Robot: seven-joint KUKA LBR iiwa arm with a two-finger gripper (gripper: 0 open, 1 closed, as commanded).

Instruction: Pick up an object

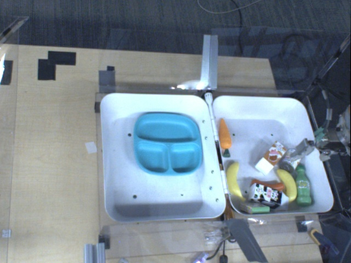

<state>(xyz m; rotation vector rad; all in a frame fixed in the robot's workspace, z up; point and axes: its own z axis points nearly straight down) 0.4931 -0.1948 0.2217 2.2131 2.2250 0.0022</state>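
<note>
Overhead slanted view of the bench (49, 163) with its two shallow white bins side by side. The left bin (118, 147) carries a blue divided tray (167, 142) with three compartments, lying flat near the bin's middle. The right bin (258, 116) carries the loose objects, gathered toward its near and right portions. An orange carrot (225, 134) lies along the left wall, well apart from the rest. One yellow banana (234, 181) lies below the carrot, near the left wall; a second yellow banana (287, 183) lies toward the right. A green bottle (303, 185) lies just beside the second banana, against the right wall. A white block (264, 166) and a small printed carton (276, 151) lie between the two bananas, and a black-and-white patterned box (267, 193) lies below them, with a small green bar (258, 207) at the near wall. My hand (299, 152) reaches in from the right edge and sits low over the right bin, just beside the printed carton and above the second banana. I cannot tell whether my hand is spread or pressed together, nor whether it touches any object.
</note>
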